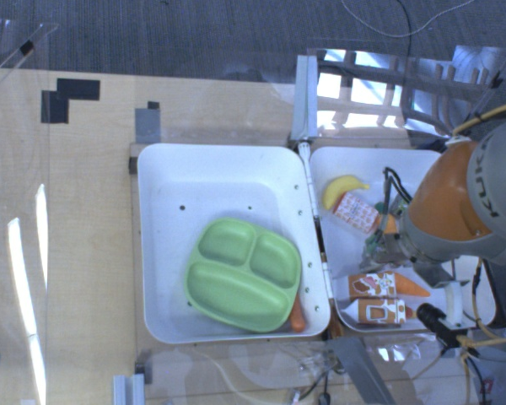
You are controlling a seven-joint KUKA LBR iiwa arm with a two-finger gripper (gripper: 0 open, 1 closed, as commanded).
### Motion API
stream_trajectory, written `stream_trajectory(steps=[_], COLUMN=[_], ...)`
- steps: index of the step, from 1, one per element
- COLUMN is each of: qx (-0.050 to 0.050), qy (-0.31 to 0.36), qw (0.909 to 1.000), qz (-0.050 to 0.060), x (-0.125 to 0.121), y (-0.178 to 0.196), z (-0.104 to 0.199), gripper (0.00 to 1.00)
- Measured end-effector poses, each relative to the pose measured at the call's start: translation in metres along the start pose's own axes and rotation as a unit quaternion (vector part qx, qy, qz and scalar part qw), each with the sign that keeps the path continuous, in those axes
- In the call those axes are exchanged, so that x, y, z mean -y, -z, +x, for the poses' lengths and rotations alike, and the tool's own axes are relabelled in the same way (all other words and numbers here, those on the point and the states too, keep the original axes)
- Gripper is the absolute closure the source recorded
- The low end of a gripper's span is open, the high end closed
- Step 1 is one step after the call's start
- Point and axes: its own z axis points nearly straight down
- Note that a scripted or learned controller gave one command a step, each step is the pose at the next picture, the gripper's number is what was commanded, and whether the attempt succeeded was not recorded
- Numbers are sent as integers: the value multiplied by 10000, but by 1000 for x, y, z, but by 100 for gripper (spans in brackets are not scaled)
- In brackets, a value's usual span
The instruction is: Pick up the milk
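An orange-and-white milk carton (378, 298) lies on its side at the front of the right bin (422, 154), close to the front wall. My gripper (381, 245) hangs just above and behind the carton, under the arm's orange band (443, 201). The wrist and dark cables cover most of the gripper. Nothing can be seen held in it.
A yellow banana (341, 188) and a small pink-and-white box (354, 212) lie at the back left of the right bin. The left bin (164, 192) holds a green divided plate (243, 272), with an orange carrot-like piece (297, 316) at its front right corner.
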Motion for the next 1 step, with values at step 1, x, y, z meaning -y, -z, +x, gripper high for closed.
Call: stream_trajectory(steps=[1], qx=[-2], qy=[-253], qw=[9996], qz=[86], x=[-22], y=[38], z=[-13], gripper=[100])
